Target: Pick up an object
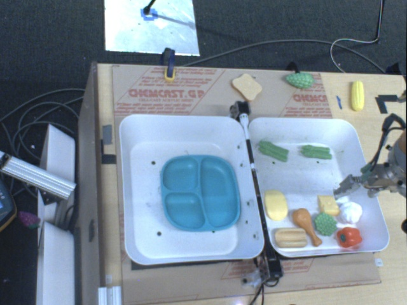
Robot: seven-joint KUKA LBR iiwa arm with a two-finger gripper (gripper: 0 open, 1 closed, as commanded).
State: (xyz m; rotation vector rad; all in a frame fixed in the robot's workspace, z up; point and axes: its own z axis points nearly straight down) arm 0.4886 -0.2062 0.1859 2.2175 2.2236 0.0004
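Two shallow white bins sit side by side on a cardboard-covered bench [191,91]. The left bin [137,138] holds one thing, a blue divided plate [200,192] with three compartments, lying near its centre. The right bin [346,132] holds the toy food: two green bean pods, one [273,150] at eleven o'clock in the bin and one [316,150] at twelve; one pale yellow rounded piece [276,204] at eight o'clock; one drumstick [306,223] and one hot-dog bun [290,237] at six to seven; one yellow cheese cube [328,204], one green broccoli head [325,223], one red tomato [348,236] and one white rounded piece [350,212] clustered at four to five o'clock.

The gripper [348,184] reaches in at the bin's three o'clock side, hanging just above the white piece and the cheese cube; whether it is spread or closed cannot be told, and nothing is seen in its grasp.

Outside the bins, on the cardboard at twelve o'clock, lie one slice of toast [247,86], one green leafy piece [300,79] and one corn cob [357,95], plus a blue-and-yellow clamp [169,64]. Cables [38,110] trail over the dark carpet at nine o'clock, and a shiny metal sheet [149,16] lies on the floor at eleven.
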